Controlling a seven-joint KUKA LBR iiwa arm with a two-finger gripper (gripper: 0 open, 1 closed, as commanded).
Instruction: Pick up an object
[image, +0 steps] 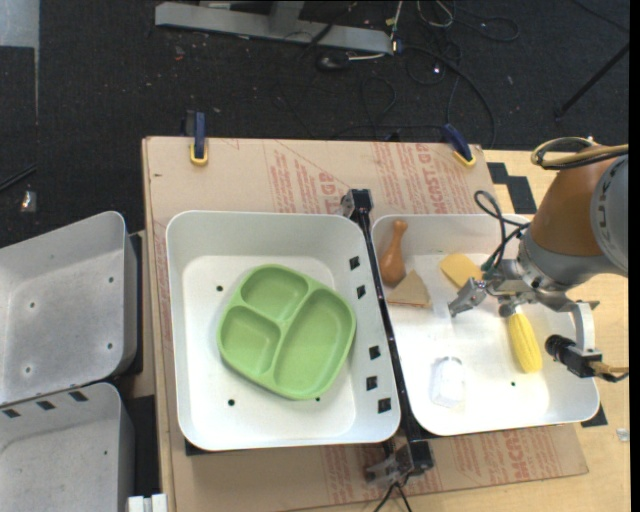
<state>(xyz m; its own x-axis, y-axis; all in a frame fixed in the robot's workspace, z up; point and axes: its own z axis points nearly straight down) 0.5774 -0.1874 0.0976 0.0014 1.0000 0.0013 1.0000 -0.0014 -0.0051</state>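
1. Left bin (190, 330): a green divided plate (288, 328) lies flat near its middle, tilted diagonally. White floor is free on all sides of it. It is broad and shallow, so probably a poor candidate for a two-finger pinch.
2. The two bins meet along a dark divider (378, 320) running from the surface's far edge toward its near edge. Judged as the one wall to stay off when reaching left.
3. Right bin (570, 405), far-left corner: a brown wooden piece with a narrow neck (395, 252) stands or leans by the divider, a tan wedge (410, 291) just beside its base. A yellow block (459, 269) lies near them, toward the bin's middle.
4. Near edge of the right bin: a clear, pale object (448, 381) sits alone, well apart from the rest; too faint to identify.
5. The hand (470, 297) hangs low over the right bin's middle, between the yellow block and the corn cob (524, 340). Whether its tips are apart or together, I cannot tell; nothing visibly sits between them.
6. The corn cob lies lengthwise toward the near edge, just beside the wrist. Open floor around it makes it, in my judgement, the easiest pick.
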